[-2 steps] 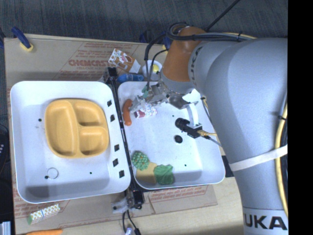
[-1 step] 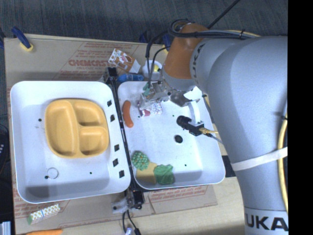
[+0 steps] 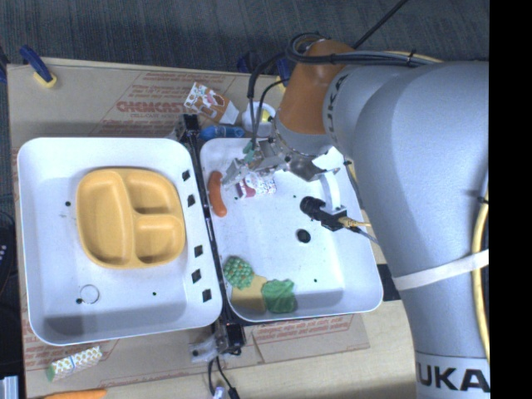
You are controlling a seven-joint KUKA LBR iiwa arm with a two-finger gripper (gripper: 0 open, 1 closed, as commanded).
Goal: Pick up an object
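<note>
The claw (image 3: 249, 169) is low in the far part of the right bin (image 3: 320, 268), under the orange band (image 3: 306, 90) of the arm (image 3: 416, 165). If it is spread or pressed together, I cannot tell, because the metal parts around it hide this. Just beside the claw, toward the near side, lies a small red and white packet (image 3: 253, 187); it seems to touch the claw, but it is not clear that it is pinched. Left of the claw, near the wall between the bins, lies an orange sausage (image 3: 217, 193). Well apart from the claw, in the near corner of the same bin, there are a green spotted ball (image 3: 237, 271), a yellow piece (image 3: 253, 292) and a green leafy toy (image 3: 280, 296), all close together. Far to the left of the claw, in the left bin (image 3: 41, 223), rests a yellow tray (image 3: 129, 216) with compartments
</note>
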